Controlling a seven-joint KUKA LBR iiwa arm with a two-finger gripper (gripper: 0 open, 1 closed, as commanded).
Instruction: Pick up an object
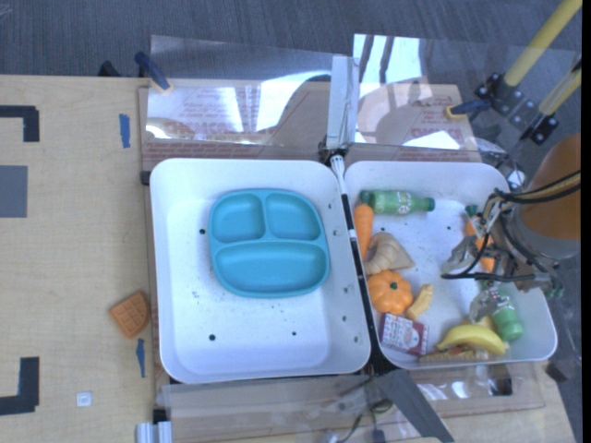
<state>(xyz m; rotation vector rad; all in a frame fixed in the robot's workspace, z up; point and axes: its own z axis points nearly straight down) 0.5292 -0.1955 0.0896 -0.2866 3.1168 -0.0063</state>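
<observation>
Both white bins (pixel 175 340) look like smooth, slightly glossy plastic. The blue divided plate (pixel 269 242) at centre left is matt plastic. The tabletop (pixel 65 238) at left is pale wood-grain board. Clear shiny sheeting (pixel 240 86) runs along the top. The green bottle (pixel 395 201) and banana (pixel 473 339) at right look like glossy plastic.

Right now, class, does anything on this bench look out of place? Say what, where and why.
Yes: a small brown waffle-like piece lies on the wooden bench outside the left bin, while the other items sit in the right bin.
</observation>
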